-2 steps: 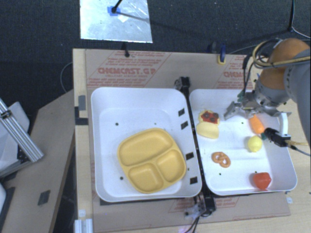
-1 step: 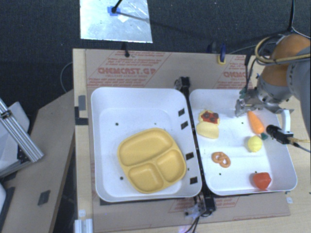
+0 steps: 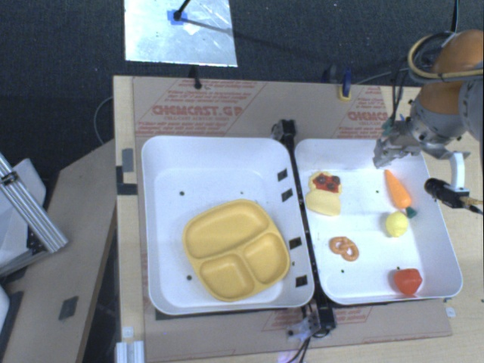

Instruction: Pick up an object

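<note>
Orange carrot [image 3: 398,190] lies lengthwise, tip toward 11 o'clock, in the right bin [image 3: 434,225].
End effector [image 3: 386,154] hovers at its 11 o'clock; grip state unclear.

A single fixed camera looks down at a slant from above the near edge of the surface [image 3: 227,104], set far enough back to take in both white bins [image 3: 219,161] whole, with the arm [image 3: 446,89] entering at the upper right of its view.

arm [image 3: 446,89] cut off by right edge, claw [image 3: 387,153] fingers too small to tell
</note>
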Robot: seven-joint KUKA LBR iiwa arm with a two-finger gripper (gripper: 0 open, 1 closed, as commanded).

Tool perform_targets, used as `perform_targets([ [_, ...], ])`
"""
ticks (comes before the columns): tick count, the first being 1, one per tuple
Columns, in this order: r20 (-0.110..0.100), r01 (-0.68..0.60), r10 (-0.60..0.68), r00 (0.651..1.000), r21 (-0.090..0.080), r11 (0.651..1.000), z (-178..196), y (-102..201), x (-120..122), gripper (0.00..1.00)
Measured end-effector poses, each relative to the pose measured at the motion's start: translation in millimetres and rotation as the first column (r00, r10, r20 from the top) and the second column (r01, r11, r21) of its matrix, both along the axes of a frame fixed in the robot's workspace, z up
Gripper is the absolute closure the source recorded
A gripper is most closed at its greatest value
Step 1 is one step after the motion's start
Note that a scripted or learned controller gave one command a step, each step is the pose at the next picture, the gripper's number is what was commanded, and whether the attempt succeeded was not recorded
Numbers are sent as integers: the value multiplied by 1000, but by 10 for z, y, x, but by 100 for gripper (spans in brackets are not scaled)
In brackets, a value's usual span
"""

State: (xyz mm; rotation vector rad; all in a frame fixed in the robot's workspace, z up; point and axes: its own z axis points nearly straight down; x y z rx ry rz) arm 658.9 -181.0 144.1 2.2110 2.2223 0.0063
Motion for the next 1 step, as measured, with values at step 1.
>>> perform_targets([
  [1,0,-1,1,1000,0,1000,475,9,90,100],
])
